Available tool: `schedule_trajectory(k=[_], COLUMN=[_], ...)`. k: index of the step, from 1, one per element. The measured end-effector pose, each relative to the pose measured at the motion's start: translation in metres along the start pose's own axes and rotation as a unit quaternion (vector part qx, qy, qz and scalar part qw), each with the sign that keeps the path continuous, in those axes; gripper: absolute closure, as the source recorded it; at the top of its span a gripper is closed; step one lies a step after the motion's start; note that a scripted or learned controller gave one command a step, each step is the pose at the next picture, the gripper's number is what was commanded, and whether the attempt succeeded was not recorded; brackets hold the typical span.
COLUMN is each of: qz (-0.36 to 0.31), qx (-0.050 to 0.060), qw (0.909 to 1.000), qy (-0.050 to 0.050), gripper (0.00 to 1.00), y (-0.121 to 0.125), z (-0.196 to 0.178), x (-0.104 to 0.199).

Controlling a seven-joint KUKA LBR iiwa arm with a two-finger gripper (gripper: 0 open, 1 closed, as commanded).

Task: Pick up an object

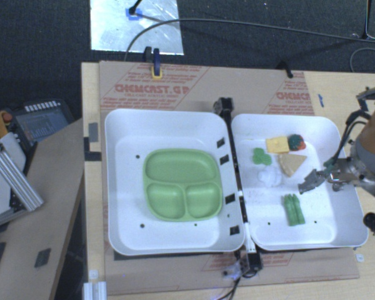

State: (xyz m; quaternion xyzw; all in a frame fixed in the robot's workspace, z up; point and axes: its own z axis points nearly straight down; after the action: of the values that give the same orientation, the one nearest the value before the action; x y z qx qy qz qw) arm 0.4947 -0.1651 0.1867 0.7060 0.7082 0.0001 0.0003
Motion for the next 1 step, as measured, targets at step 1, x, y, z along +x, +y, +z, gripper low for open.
schedule_trajectory(k=[1], qz=[0.001], qx=[0.001], qw=[1.0], qy=[0.001], gripper=[0.0], y=[-0.0026], z=[0.0429], x=[-0.0041])
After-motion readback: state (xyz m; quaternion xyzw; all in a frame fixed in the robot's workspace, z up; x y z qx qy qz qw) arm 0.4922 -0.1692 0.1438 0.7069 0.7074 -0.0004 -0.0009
